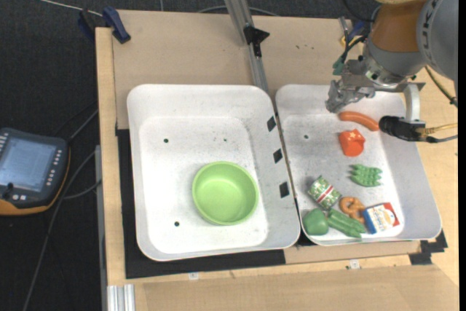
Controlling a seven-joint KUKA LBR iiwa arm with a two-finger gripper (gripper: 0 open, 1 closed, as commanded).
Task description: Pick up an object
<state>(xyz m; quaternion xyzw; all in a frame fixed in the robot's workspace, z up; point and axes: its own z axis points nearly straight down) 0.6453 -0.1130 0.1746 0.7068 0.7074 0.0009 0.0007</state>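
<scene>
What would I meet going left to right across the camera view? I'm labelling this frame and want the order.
Handheld pendant → green bowl → green pepper → gripper → orange block → small carton.

the arm (429, 4) runs off the picture's right edge, so its upper part is cut away. the gripper (344, 100) hangs at the far edge of the right bin (415, 178), and whether its fingers are apart or closed cannot be told. the handheld screen unit (25, 171) is cut by the left edge. the print on the small carton (381, 217) near the bin's near right corner is too small to read.
</scene>
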